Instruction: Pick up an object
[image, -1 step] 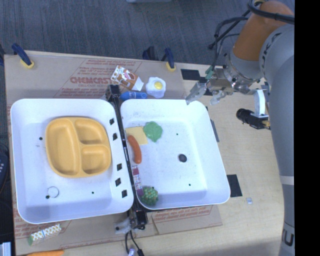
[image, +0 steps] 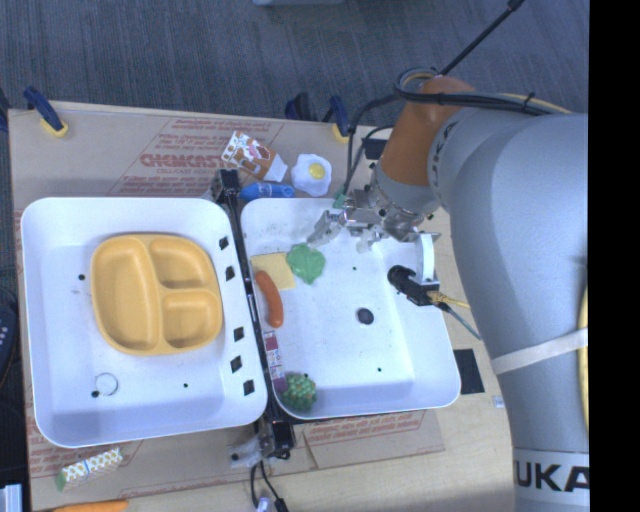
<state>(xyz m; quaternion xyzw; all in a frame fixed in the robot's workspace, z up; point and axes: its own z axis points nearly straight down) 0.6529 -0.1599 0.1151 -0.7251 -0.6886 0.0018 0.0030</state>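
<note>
My gripper (image: 342, 232) hangs over the far part of the right bin (image: 420, 375), open, with nothing between its fingers. A crumpled green lettuce-like piece (image: 306, 263) lies just left of and below it, apart from the fingertips. Beside that piece sits a yellow cheese slice (image: 270, 270). An orange-red sausage (image: 271, 301) lies along the bin's left wall. A green bumpy ball (image: 298, 391) rests in the near left corner. A small dark disc (image: 365, 317) sits mid-bin.
The left bin (image: 50, 400) holds a yellow divided plate (image: 157, 292) and a small clear ring (image: 105, 383). Behind the bins lie a fried-egg toy (image: 313, 173), a printed packet (image: 247, 154) and a blue item (image: 268, 190). The arm's grey body (image: 520, 250) covers the right side.
</note>
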